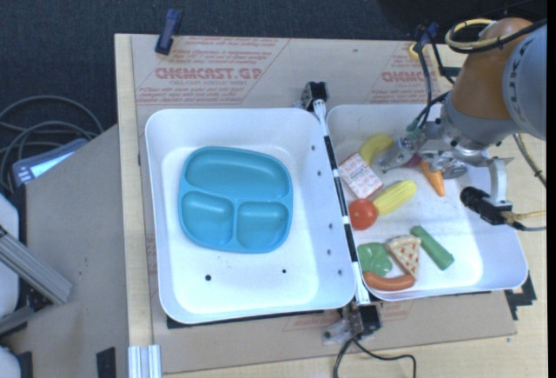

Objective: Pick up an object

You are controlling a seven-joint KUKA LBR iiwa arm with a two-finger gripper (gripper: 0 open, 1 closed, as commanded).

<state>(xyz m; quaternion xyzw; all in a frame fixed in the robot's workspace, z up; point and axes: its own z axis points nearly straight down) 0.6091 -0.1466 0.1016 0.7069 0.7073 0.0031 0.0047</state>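
My gripper hangs low in the upper part of the right bin, below the arm's orange band. A yellow banana-like piece lies just to its left and an orange carrot just below and to its right. Under it rest a white and red packet, a corn cob and a red tomato. I cannot see any object held in the gripper.
Along the right bin's front lie a green pepper, a pizza slice, a green cucumber and a sausage. The left bin holds a blue divided plate. A black rail separates the bins.
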